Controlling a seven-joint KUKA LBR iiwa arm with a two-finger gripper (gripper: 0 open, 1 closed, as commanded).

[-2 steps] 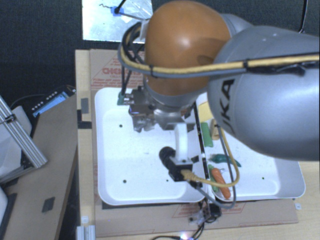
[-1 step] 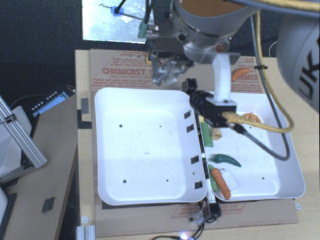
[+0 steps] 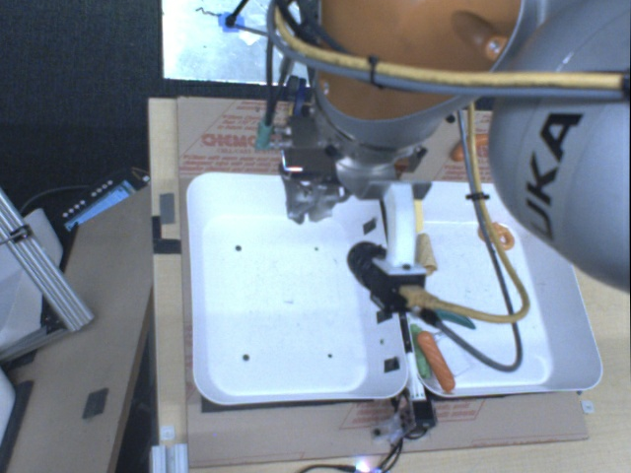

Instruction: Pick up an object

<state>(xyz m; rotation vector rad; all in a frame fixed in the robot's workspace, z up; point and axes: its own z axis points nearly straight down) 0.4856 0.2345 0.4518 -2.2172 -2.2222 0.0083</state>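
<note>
Two shallow white bins sit side by side on the tabletop [image 3: 108, 294], and the grey arm [image 3: 562, 136] with its orange band [image 3: 414, 18] leans in from the right, towering over both. Down goes the hand [image 3: 314, 203], hanging over the far edge of the left bin [image 3: 276, 313]; nothing shows between its tips, and how far it is spread cannot be told from this angle. Over in the right bin [image 3: 552, 353], an orange carrot-like object [image 3: 435, 359] lies near the front by the divider, well apart from the hand, with a green piece [image 3: 418, 360] just beside it.
</note>
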